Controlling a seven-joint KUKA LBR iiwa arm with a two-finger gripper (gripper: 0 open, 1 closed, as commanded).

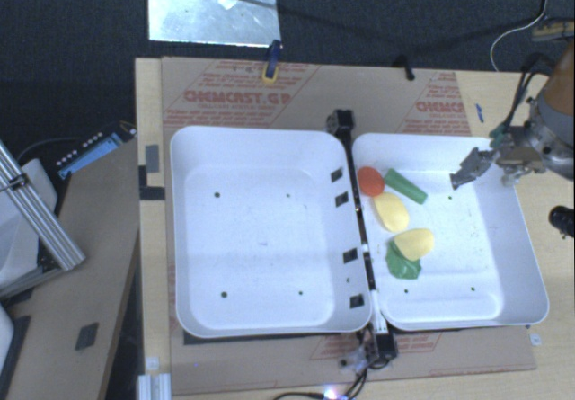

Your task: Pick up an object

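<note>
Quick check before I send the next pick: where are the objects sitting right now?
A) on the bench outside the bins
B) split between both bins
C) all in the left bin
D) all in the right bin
D: the orange piece, green stick, two yellow pieces and green piece all lie in the right bin, near its left wall.

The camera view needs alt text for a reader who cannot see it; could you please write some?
Seen from above, a grey robot arm's tool hovers over the right bin, right of a cluster of toy foods by its left wall: an orange piece, a green stick, two yellow pieces and a green piece. The left bin sits alongside.
</note>
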